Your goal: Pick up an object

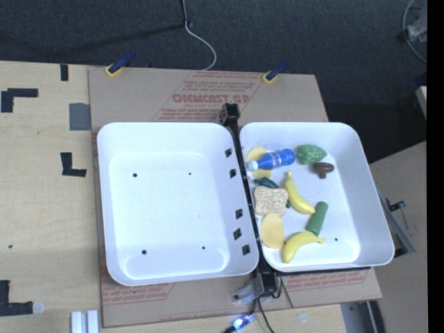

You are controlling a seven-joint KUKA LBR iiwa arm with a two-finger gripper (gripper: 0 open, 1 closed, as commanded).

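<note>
The right bin (361, 186) holds several toy foods. A blue bottle (272, 159) lies near its top left, with a green broccoli-like piece (311, 153) and a brown mushroom (322, 168) to its right. A slice of toast (270, 200) lies by the left wall over a dark green piece (266, 183). A yellow banana (298, 196) curves through the middle. A green cucumber (317, 216) stands below it. Another banana (298, 244) and a yellow oval piece (272, 230) lie at the front.
The left bin (166, 200) sits beside the right one, joined along a black clip strip (239, 186). Both rest on a cardboard sheet (208, 96) held by yellow and blue clamps (119, 63). A cable (198, 37) runs across the dark floor behind.
</note>
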